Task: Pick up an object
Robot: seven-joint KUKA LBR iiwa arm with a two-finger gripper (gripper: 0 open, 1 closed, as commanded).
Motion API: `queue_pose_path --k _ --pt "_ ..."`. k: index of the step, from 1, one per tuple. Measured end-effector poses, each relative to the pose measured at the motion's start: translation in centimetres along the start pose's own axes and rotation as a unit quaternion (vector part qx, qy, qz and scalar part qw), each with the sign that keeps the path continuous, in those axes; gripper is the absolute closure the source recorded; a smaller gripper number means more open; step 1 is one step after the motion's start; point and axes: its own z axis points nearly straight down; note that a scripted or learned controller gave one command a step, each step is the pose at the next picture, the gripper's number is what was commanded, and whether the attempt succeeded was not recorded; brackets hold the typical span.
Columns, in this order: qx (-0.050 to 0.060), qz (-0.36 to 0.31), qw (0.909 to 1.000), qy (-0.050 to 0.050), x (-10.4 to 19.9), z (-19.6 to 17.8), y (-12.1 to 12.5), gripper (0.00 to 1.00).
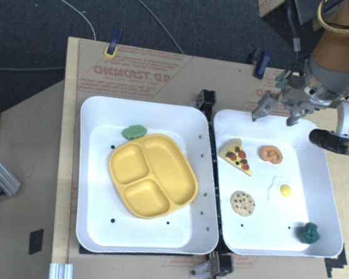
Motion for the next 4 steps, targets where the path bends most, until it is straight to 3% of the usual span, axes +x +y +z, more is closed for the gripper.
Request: queue_pose_path --k 1,4 --pt "-0.007 -0.001 1.0 -0.001 0.0 -0.9 0.2 0.0" --pt "-0.007 -0.001 1.0 -0.001 -0.1 14.1 0.7 0.0"
